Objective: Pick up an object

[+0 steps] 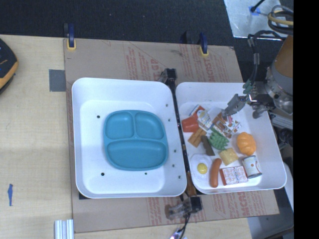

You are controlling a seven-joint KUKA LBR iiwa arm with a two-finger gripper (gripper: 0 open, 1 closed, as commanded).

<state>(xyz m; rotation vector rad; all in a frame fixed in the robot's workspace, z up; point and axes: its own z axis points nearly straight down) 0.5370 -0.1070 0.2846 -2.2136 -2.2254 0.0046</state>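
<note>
Two white bins sit side by side: the left bin [79, 133] holds one blue divided plate [135, 139], and the right bin [277, 180] holds the toy food pile.

The gripper [232, 106] hangs at the upper right of the right bin, fingers pointing down-left toward the pile. I can't tell whether they are open or closed, and nothing is visibly between them.

The pickable items are all in the right bin, clustered centre to lower:
- one fried egg [201, 167]
- one sausage [215, 173]
- one orange fruit [246, 143]
- one green leafy piece [218, 140]
- one yellow chunk [229, 156]
- one red-and-white carton [233, 175]
- one small can [252, 166]
- one red piece [190, 125]
- a few printed packets and brown bits near the middle, too tangled to count

Risks:
- The pile is tightly packed, so the fingers may land on two items at once or wedge between them and close on nothing.
- Flat packets probably slip out.
- The round fruit could roll away when nudged.
- The gripper is near the bin's upper right wall, so a low approach there might clip the rim.
</note>
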